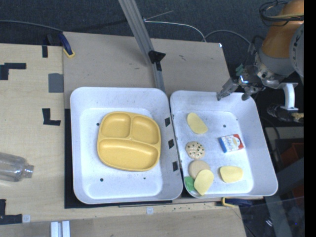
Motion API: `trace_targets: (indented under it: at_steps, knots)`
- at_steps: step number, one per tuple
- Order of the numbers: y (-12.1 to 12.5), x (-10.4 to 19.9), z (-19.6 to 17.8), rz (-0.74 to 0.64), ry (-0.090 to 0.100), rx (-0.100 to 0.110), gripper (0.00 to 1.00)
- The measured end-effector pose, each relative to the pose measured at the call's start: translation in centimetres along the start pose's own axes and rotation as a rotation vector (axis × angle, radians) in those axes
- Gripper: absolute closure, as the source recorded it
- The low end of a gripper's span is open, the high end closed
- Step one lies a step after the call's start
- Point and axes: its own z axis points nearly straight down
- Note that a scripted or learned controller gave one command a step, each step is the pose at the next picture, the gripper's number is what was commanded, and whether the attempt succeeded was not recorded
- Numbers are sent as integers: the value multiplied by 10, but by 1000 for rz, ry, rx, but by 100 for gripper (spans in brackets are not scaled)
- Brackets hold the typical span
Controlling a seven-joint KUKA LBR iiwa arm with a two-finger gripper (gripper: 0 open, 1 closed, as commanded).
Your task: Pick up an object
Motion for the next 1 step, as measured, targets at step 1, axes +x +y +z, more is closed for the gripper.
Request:
trace_targets:
  at_steps: [1]
  knots:
    - [1, 1, -10, -2, -1, -1, 100]
